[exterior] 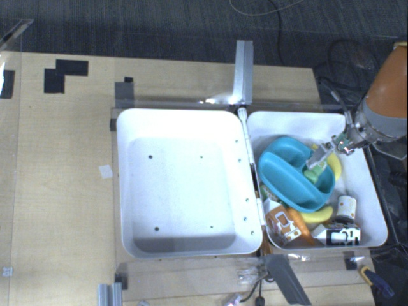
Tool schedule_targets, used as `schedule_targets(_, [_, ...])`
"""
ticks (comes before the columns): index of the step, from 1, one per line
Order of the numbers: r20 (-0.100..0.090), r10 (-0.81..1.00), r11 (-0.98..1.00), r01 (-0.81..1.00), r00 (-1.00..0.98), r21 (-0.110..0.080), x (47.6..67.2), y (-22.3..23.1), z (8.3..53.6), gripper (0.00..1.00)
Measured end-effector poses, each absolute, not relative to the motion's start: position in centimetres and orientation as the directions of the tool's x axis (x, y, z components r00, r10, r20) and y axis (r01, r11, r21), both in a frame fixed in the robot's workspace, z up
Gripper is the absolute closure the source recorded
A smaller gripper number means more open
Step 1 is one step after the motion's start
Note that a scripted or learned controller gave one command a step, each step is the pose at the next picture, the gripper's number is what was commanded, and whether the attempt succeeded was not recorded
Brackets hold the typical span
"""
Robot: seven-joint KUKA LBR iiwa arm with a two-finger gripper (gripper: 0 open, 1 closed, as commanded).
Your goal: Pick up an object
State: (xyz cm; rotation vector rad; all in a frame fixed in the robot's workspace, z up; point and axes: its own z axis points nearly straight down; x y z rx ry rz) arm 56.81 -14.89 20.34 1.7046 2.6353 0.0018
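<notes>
While the pincer [317, 160] (grip unclear) hovers over the blue bowl [294, 174], the left bin [185, 123] lies bare.

Premises present as a robotics laboratory. A wooden bench [57, 190] carries two white bins [182, 180] in metal framing [244, 72]. At twelve o'clock, loose cable [274, 8] crosses dark carpet [127, 11].

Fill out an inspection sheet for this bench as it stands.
Surface: light wooden bench top with two shallow white bins, left bin and right bin.
Job's things: blue plastic bowl, yellow banana, orange printed box, small black-and-white can, all in the right bin.
Clutter: black patches on the bench.
Grippers: gripper over the bowl; finger state unclear.
Cables: thin cable on the floor behind.
Surroundings: dark carpet.
</notes>
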Motion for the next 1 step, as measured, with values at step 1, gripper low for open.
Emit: schedule_targets(1, [-0.005, 0.681, 0.732, 0.681, -0.732, 0.003, 60.3, -14.82, 21.04, 0.0])
